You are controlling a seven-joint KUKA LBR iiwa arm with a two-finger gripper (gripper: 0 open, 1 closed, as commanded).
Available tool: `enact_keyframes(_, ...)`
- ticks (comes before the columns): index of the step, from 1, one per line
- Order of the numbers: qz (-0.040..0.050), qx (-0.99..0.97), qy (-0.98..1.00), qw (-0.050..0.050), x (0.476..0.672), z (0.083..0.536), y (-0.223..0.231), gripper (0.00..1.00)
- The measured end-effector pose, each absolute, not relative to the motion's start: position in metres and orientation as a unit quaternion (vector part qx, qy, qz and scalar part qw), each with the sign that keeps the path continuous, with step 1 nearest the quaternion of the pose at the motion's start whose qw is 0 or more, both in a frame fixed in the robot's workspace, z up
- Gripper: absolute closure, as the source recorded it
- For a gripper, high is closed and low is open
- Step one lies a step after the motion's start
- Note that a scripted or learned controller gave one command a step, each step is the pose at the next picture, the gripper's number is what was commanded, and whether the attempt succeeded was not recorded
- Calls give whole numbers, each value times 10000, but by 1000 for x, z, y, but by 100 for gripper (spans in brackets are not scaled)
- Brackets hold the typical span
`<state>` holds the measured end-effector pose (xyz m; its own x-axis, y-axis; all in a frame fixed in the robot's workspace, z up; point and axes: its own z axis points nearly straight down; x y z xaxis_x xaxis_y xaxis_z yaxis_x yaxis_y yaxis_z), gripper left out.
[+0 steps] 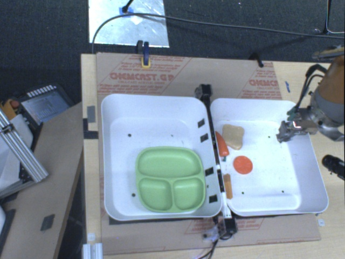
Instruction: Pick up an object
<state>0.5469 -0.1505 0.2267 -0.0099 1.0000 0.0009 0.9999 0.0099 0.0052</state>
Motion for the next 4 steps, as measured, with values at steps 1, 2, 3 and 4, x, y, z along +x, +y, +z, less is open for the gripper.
enact_keyframes(1, 22, 7032, 7110, 10, 571, 226, -95, 100)
enact_keyframes(2, 18, 7037, 7105, 4, 576, 233, -47, 100)
enact_keyframes(3, 18, 7039, 7103, 4, 581, 232, -2, 100)
enact_keyframes(4, 15, 7036, 7106, 1, 594, 221, 52, 100)
